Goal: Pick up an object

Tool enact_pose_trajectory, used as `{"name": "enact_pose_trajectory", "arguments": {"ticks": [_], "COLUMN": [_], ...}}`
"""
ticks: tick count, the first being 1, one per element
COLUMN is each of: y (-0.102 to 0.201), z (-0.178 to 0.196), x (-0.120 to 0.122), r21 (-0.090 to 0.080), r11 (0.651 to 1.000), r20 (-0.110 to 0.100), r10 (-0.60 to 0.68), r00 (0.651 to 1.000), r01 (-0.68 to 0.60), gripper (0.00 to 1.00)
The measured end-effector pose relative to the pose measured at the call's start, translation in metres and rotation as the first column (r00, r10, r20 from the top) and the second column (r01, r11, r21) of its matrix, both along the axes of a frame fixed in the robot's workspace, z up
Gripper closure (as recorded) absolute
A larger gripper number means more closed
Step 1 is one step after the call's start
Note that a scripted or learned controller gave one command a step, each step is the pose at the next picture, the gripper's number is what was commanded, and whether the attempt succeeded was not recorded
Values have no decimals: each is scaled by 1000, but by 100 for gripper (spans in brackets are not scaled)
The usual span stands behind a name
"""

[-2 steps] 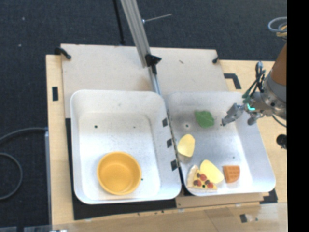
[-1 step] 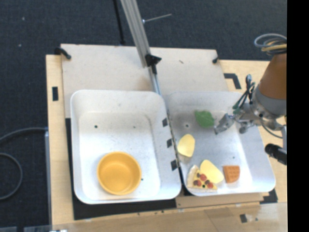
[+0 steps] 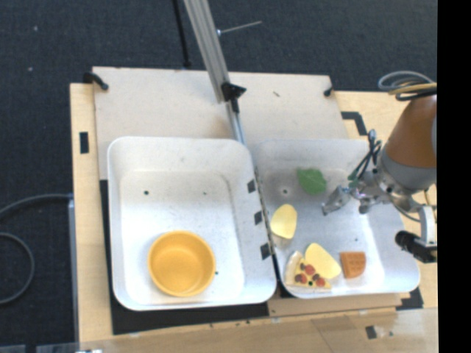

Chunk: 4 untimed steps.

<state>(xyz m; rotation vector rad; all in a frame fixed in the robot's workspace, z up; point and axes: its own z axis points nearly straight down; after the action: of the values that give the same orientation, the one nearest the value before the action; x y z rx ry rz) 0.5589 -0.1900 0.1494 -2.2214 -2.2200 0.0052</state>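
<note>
Camera view, near edge: orange block [image 3: 353,264], yellow wedge [image 3: 321,260] and pizza slice [image 3: 307,274] in the right bin [image 3: 390,274]
Left bin [image 3: 132,160]: yellow bowl [image 3: 181,262]
Arm [image 3: 412,142]: reaches in from the right, wrist bent low over the right bin
End effector [image 3: 346,199]: fingers apart, holding nothing, just right of the green object [image 3: 311,180]

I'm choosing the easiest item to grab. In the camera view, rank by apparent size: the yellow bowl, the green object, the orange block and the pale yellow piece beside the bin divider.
1. yellow bowl, clearly largest.
2. green object and pale yellow piece: they look much alike, so I won't rank them.
3. orange block, slightly smaller.
</note>
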Motion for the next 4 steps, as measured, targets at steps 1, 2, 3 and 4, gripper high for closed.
{"name": "enact_pose_trajectory", "arguments": {"ticks": [1, 2, 3, 4], "y": [-1, -2, -2, -4], "z": [-50, -37, 14, 56], "x": [0, 1, -6, -5], "r21": [-1, 0, 0, -1], "r11": [1000, 1000, 1000, 1000], "r20": [4, 8, 10, 10], "r10": [-1, -6, -4, 3], "r00": [1000, 1000, 1000, 1000], "r01": [1, 6, 4, -3], "gripper": [0, 100, 100, 100]}}
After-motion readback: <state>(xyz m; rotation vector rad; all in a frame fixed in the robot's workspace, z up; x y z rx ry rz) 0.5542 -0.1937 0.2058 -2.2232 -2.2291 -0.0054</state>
